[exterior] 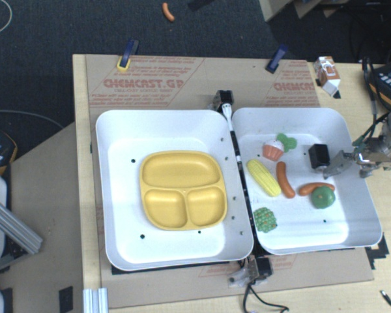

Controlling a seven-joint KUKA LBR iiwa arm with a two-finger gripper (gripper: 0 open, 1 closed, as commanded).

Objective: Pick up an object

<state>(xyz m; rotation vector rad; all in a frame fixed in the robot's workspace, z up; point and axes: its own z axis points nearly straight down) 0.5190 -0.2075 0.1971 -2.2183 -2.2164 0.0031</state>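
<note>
Camera view: my gripper (331,168), jaws unreadable, is hovering in the right bin (352,230) over toy food; a yellow tray (182,189) is sitting in the left bin (114,175).

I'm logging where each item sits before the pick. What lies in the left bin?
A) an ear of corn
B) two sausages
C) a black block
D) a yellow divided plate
D: the yellow divided plate is the one thing lying in the left bin; the corn, a sausage and the black block all lie in the right bin.
</note>
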